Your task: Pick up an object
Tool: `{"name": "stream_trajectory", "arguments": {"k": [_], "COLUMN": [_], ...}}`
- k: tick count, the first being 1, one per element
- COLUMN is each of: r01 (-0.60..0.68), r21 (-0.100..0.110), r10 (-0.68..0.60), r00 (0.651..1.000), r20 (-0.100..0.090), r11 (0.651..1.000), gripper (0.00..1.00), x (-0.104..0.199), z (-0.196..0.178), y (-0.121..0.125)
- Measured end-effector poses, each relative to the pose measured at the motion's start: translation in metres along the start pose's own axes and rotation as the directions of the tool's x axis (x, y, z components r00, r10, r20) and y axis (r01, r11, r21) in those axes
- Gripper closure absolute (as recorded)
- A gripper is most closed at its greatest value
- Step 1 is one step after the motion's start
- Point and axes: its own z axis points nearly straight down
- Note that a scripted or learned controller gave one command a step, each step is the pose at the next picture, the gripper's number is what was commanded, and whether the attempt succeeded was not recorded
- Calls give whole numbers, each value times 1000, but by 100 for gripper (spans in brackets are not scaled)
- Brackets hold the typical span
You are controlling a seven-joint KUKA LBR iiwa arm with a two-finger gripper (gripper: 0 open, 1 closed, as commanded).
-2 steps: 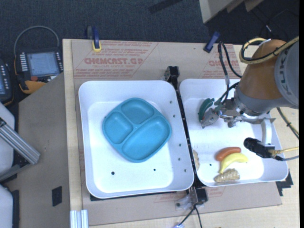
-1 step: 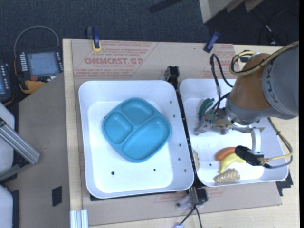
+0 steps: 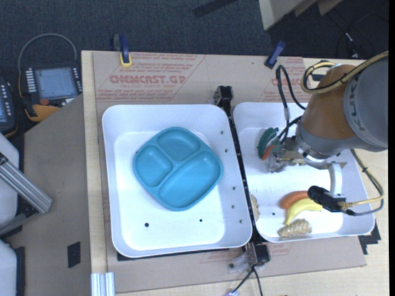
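Bench (image 3: 154,79): a flat brown board printed with red lettering, carrying two shallow white plastic bins side by side; a yellow clamp (image 3: 125,58) grips its far edge near the left corner and a blue clamp (image 3: 274,54) grips the same edge further right.

Left bin (image 3: 117,165): glossy white, with rounded corners; it holds only the plate.

Right bin (image 3: 247,119): same white plastic, touching the left bin along their shared edge; the arm covers much of its far right corner.

Arm (image 3: 345,106): grey rounded housing with an orange band, reaching in over the right bin's right edge; black cables loop above it and a black cable end lies across the near part of the bin.

Blue plate (image 3: 178,166): smooth turquoise plastic, rounded square, divided into three compartments, lying flat near the middle of the left bin, turned at an angle to the bin's edges.

Gripper (image 3: 276,155): low over the right bin's left-centre, just beside the green and red item; I cannot tell how its jaws stand.

Green and red object (image 3: 267,140): small, curved, near the right bin's left edge, touching or just beside the gripper tip.

Banana (image 3: 299,209): yellow, curved, smooth, near the right bin's near edge, partly under the black cable end.

Orange piece (image 3: 294,198): small, glossy, touching the banana's far side.

Beige lump (image 3: 295,229): rough, crumbly, at the near edge, just beside the banana.
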Motion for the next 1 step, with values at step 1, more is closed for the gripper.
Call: {"name": "stream_trajectory", "arguments": {"k": [1], "r01": [1], "r21": [-4], "r10": [-1], "r00": [1000], "r20": [2], "r11": [1000], "gripper": [100], "x": [-7], "z": [-57], "y": [-6]}}
